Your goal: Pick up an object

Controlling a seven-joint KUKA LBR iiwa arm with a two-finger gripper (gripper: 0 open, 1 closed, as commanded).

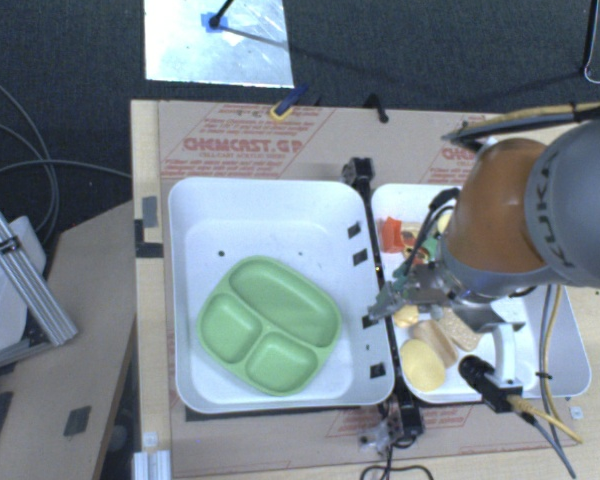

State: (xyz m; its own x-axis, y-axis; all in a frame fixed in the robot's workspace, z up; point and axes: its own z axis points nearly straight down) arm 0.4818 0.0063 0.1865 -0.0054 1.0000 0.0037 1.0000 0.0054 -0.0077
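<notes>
Robotics lab: KUKA arm (540,208) over two white bins (280,208) on a cardboard-covered tabletop (250,138), loose cables (20,183), aluminium framing (20,278), dark carpet (60,28).

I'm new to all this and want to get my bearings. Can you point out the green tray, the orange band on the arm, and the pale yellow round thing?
green tray (270,325): camera view, middle ridge.
orange band (495,208): camera view, its rounded top.
pale yellow round thing (424,365): camera view, its centre.

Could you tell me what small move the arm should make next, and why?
Probably lower straight down: the gripper hangs over the right bin, just above the pale yellow pieces, and nothing shows between its fingers yet.
</notes>
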